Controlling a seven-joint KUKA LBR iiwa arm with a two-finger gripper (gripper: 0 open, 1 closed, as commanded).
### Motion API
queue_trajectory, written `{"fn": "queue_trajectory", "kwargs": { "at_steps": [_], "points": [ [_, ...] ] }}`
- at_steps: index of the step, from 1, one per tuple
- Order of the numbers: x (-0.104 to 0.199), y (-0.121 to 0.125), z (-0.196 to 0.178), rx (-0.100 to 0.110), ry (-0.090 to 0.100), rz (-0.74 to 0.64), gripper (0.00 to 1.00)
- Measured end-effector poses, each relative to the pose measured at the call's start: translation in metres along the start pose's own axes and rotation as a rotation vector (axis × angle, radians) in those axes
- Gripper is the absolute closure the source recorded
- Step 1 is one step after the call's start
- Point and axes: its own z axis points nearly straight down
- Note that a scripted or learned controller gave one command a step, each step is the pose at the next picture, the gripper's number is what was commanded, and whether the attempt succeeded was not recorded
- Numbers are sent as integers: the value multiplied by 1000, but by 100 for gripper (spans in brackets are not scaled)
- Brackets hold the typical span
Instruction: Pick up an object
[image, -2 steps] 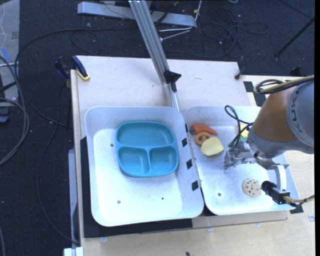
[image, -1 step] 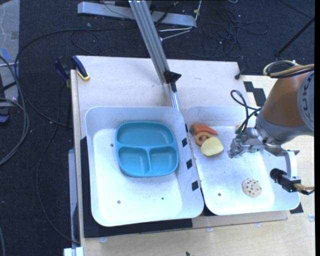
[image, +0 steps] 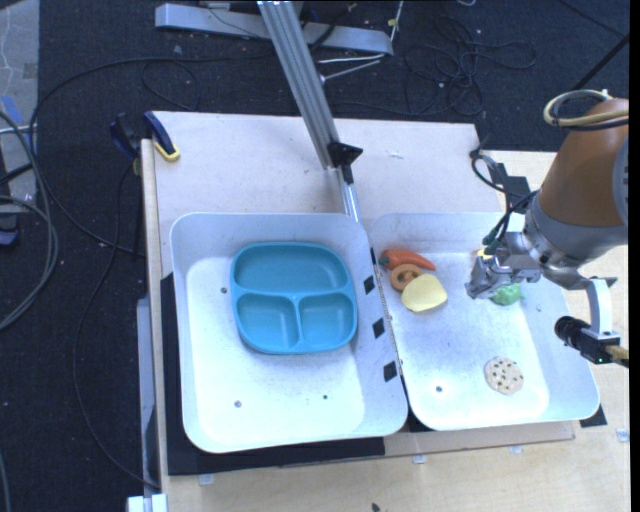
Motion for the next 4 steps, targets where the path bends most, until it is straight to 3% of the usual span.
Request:
{"fn": "queue_trajectory", "kwargs": {
  "at_steps": [1,4],
  "points": [
    [0,1,-23,2,0,0,100],
    [171,31,-21,3,3,-5,100]
  ]
}}
